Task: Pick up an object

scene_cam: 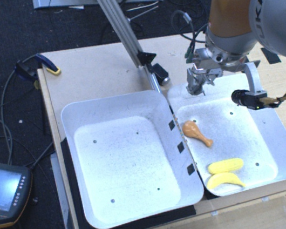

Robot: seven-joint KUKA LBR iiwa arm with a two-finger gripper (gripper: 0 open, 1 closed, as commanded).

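Jaws [197,88] above the far rim of the right bin [278,136], open or closed impossible to tell at this angle.

Nothing visible between them. Below and slightly left of the jaws, on the bin floor: an orange drumstick-shaped toy [196,132], lying near the divide between the bins. Farther toward the near edge, well apart from the jaws: a yellow corn-like piece [226,165] and a yellow banana [223,180], just beside each other. Left of the jaws: the left bin [73,123], white like its neighbour, both resting on the pale counter [91,71]. Off the counter, far left: a handheld control pendant [2,191] on dark floor.
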